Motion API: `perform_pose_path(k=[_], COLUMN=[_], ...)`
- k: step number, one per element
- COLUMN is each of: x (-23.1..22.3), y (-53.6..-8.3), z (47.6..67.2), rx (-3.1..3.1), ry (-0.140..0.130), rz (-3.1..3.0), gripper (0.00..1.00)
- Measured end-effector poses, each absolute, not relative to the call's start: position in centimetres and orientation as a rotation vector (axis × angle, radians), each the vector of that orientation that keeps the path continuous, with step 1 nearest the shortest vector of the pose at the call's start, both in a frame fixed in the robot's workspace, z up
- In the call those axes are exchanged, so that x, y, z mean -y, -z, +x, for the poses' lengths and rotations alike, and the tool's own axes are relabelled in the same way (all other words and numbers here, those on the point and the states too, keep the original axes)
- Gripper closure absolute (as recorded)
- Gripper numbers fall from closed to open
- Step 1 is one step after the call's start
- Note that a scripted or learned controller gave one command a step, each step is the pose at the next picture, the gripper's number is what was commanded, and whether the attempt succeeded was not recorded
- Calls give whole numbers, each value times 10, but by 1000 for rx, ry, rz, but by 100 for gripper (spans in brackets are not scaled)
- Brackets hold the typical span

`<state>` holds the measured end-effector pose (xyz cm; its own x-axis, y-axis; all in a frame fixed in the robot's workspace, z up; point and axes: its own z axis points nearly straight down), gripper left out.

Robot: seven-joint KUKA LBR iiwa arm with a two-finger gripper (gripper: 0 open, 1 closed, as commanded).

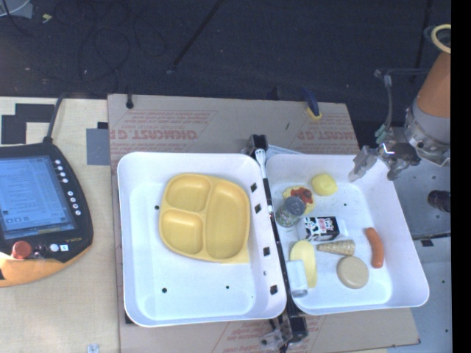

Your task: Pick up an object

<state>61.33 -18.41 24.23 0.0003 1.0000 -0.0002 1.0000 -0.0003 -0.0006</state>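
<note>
Objects for picking lie clustered in the right bin [401, 271]: a yellow lemon-like piece [323, 184] near the far wall, a small red-and-yellow item [298, 195] just beside it, a dark round jar-like thing [290, 210], a black-and-white carton [321, 228], a cone [335, 248], an orange sausage shape [376, 247] toward the right wall, a beige disc [352, 272], and a pale yellow banana-like piece [304, 260] touching a small white object [296, 278] near the divider. The left bin [140, 271] holds a yellow divided plate [204, 216].

The tool [377, 160] hangs above the far right corner of the right bin, its two fingers spread apart with nothing between them. It is well apart from every item, nearest to the lemon-like piece. By the look of it, the task is barely begun: nothing is lifted, and choosing a target, descending, closing and raising are all left.

Much of the arm [434, 101] is cut off at the right edge. How high the tool sits over the bin is hard to judge from this slant. The red-and-yellow item and the jar-like thing overlap, so their outlines are unclear. A tablet-like pendant [37, 197] lies on the counter [96, 285] at left.
</note>
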Motion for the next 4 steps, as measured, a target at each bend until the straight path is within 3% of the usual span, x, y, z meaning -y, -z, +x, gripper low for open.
perform_pose_path(k=[1, 2, 3, 4], x=[154, 103, 97, 86], y=[-100, -93, -88, -86], z=[609, 642, 569, 643], rx=[2222, 2216, 2216, 2209], ry=[0, -36, -3, -15], rz=[-2222, -2206, -2221, -2214], gripper=[0, 0, 0, 0])
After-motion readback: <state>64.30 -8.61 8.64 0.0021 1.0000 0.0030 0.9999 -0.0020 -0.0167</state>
